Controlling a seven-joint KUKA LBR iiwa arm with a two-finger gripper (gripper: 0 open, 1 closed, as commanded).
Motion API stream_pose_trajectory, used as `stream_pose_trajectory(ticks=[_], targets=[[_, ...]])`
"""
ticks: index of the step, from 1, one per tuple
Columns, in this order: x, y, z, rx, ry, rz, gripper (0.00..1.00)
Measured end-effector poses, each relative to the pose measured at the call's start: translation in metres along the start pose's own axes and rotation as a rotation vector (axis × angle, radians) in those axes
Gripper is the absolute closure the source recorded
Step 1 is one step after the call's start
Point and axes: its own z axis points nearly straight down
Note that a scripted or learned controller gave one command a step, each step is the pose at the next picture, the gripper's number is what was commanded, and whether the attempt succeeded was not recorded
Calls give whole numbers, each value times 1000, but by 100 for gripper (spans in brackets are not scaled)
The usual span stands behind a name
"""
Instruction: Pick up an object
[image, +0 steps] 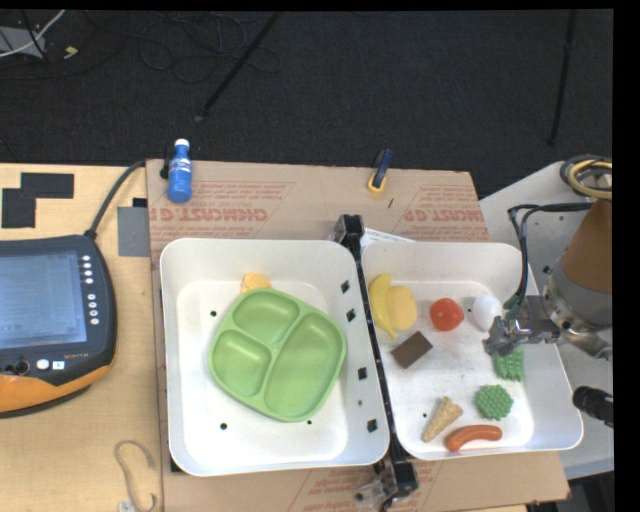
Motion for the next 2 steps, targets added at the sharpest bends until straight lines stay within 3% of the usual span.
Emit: stream_pose_trajectory(ticks=[1, 2], targets=[[-1, 1, -32, 2, 0, 0, 100], [44, 10, -39, 4, 2, -3, 100]])
